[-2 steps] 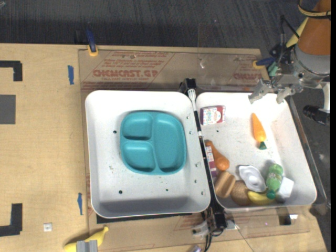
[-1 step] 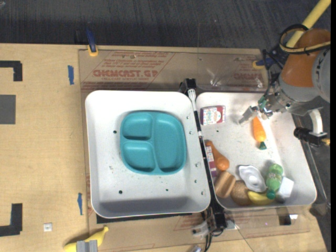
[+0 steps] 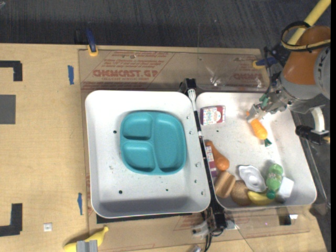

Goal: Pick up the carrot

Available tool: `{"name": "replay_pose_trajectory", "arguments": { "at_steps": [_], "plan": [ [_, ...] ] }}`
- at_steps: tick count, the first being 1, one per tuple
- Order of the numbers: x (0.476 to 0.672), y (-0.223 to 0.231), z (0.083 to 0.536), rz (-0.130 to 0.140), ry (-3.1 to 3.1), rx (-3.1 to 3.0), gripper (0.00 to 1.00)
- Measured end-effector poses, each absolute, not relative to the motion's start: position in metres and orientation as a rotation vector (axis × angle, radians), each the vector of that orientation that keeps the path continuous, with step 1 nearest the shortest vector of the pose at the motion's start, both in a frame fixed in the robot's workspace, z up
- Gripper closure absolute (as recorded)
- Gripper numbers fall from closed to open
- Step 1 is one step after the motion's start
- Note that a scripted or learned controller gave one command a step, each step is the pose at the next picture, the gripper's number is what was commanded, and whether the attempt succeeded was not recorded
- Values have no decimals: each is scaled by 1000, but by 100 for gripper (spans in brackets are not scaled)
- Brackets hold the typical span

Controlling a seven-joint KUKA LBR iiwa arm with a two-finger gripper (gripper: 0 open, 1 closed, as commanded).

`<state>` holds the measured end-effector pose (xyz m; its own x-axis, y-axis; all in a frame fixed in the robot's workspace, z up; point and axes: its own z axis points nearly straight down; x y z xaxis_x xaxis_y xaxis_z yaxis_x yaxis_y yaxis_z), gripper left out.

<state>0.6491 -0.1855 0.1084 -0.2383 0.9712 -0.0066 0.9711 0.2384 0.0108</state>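
At the near edge of the bench lies a yellow clamp (image 3: 86, 240) on the brown cardboard (image 3: 42, 140). Behind it stand the two white bins. The left bin (image 3: 100, 182) holds a teal plate (image 3: 154, 142) with three compartments.

In the near corner of the right bin (image 3: 299, 156) there is a heap of things: a bread roll (image 3: 224, 183), a potato (image 3: 240, 192), a banana (image 3: 258, 197), a white cup (image 3: 252, 177) and a green bottle (image 3: 274, 176) with a white cap. A little farther, close to the wall between the bins, lies an orange ball-like thing (image 3: 222, 164), and beyond it a small purple and white carton (image 3: 212, 114).

The carrot (image 3: 259, 128) lies in the far right part of the right bin, on the white floor, its green end pointing toward the near right side. The gripper (image 3: 258, 111) is just above the carrot's far end, at the tip of the grey arm (image 3: 307, 67) with its orange band. The fingertips seem to be touching or almost touching the carrot's upper end, but the carrot is not between them; it lies below them. How wide the fingers stand, I cannot tell.
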Motion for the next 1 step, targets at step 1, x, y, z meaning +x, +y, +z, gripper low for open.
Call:
{"name": "replay_pose_trajectory", "arguments": {
  "at_steps": [1],
  "plan": [
    [658, -114, 201, 13, 2353, 2068, 100]
  ]
}}
